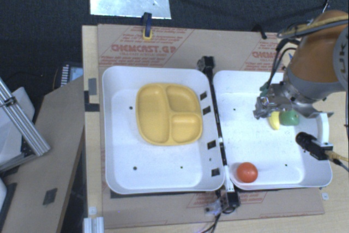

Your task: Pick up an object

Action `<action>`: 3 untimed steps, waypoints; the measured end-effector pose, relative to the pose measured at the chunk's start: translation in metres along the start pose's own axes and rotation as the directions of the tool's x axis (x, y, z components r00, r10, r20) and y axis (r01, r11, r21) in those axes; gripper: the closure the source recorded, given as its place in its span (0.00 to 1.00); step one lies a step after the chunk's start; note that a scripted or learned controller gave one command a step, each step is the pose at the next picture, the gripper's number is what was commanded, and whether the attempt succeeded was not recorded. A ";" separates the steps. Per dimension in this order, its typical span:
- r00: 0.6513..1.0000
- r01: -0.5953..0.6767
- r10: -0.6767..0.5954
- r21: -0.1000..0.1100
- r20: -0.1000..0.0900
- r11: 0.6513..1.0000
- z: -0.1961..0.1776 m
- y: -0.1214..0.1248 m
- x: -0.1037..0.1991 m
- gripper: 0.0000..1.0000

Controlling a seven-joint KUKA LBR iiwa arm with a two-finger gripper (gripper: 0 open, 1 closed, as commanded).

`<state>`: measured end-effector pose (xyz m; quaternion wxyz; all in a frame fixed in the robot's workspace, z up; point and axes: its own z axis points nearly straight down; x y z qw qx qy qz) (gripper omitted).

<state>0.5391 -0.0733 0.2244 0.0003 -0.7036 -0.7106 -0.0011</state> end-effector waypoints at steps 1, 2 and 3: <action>1.000 0.000 0.000 0.000 0.000 1.000 -0.005 -0.002 0.045 1.00; 1.000 0.000 0.000 0.000 0.000 1.000 0.006 -0.005 0.096 1.00; 1.000 0.000 0.000 0.001 0.000 1.000 0.014 -0.007 0.149 1.00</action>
